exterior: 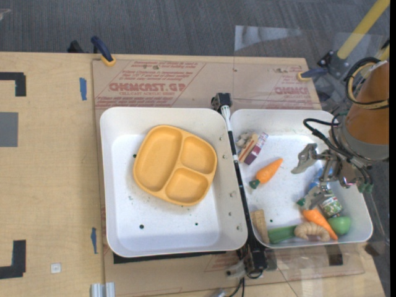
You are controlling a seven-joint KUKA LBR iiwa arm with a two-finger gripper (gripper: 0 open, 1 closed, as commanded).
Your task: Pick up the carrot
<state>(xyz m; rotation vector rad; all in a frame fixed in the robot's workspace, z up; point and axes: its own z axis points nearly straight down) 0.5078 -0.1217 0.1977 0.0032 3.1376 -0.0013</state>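
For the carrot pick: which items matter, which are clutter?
Relevant:
- small orange carrot with green top, mid right bin
- second orange carrot, near front right corner
- metal two-finger gripper, above right bin

Clutter:
- yellow three-compartment plate, left bin
- small striped box
- green cucumber
- tan ginger root

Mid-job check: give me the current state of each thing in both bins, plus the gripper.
Gripper: over the right bin's right side, nothing seen between its fingers.
Carrot: lying loose on the right bin floor, tilted, apart from the gripper.
Second carrot: lying in the pile at the near right corner.
Yellow divided plate: flat, right side up, in the left bin.
Small box: lying by the divider.
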